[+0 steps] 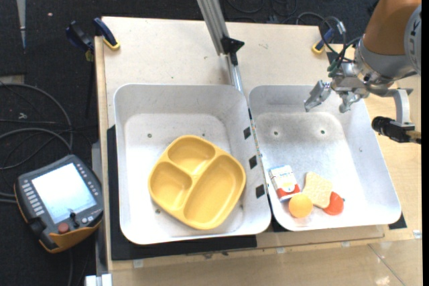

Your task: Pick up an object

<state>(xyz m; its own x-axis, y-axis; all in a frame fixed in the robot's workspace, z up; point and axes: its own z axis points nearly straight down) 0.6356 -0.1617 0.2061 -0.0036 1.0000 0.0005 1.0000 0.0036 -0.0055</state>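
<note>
Near edge of the right bin [375,164]: a cluster of small items — an orange ball [300,205], a tan bread-shaped slice [319,189] just beside it, a red piece [335,203] partly tucked under the slice, and a small white-and-red carton [283,181] to their left. All four lie close together, some touching. Left bin [127,137]: a yellow three-compartment plate [196,181], resting toward the bin's near half. Farther back, over the far right corner of the right bin, the gripper [333,98] hangs at the end of the grey arm [392,30] — its two fingers stand apart with nothing between them, well apart from the cluster. A slanted metal pole [209,0] rises behind the bins.
</note>
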